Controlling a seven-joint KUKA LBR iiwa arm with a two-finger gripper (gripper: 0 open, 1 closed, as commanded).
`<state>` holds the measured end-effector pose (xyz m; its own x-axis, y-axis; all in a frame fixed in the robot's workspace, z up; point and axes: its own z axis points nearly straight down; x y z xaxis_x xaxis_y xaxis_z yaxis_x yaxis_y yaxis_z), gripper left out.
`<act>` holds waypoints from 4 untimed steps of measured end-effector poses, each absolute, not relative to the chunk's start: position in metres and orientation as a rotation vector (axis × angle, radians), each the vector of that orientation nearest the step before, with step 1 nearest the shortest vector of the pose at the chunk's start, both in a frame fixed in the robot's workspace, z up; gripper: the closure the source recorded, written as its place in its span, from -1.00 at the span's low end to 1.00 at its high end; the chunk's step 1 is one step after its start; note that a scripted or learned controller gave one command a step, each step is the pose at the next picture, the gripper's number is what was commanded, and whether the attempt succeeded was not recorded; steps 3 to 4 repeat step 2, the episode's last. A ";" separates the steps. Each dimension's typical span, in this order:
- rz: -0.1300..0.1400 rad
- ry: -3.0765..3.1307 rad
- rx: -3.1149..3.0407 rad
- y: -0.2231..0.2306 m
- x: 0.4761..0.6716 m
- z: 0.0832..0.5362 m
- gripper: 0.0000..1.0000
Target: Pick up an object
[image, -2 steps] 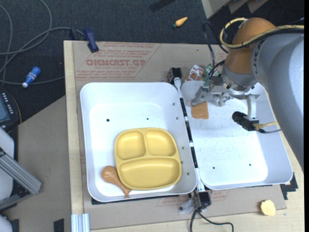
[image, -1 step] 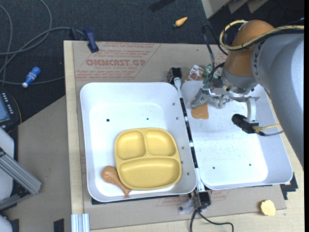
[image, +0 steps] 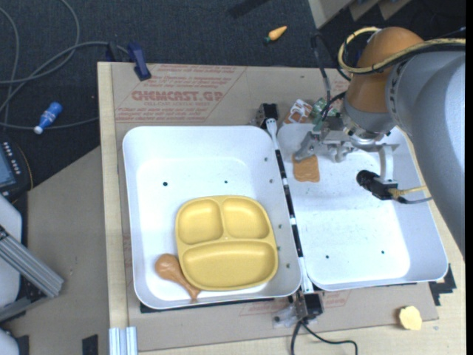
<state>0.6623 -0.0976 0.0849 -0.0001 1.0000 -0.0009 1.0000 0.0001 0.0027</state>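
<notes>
A flat brown toast-like piece (image: 307,170) lies in the right bin (image: 355,261), near its back left corner. My gripper (image: 321,149) hangs low directly over the back of that bin, its tip just above and touching the upper edge of the brown piece. In the left bin (image: 148,161) sits a yellow divided plate (image: 225,241), with a tan drumstick toy (image: 174,271) tucked against its front left side.
The arm's orange band (image: 377,65) and grey body cover the right bin's back right corner. A black cable part (image: 374,184) hangs off the wrist over the bin. A small orange-white item (image: 298,112) lies behind the bins, and a yellow chunk (image: 409,317) at the bench's front right.
</notes>
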 end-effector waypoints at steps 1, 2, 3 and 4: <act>-0.002 2.222 2.222 -0.091 0.654 0.085 -1.00; 0.000 2.219 2.221 -0.100 0.656 0.085 -1.00; 0.000 2.219 2.221 -0.100 0.656 0.085 -1.00; 0.000 2.219 2.221 -0.100 0.656 0.085 -1.00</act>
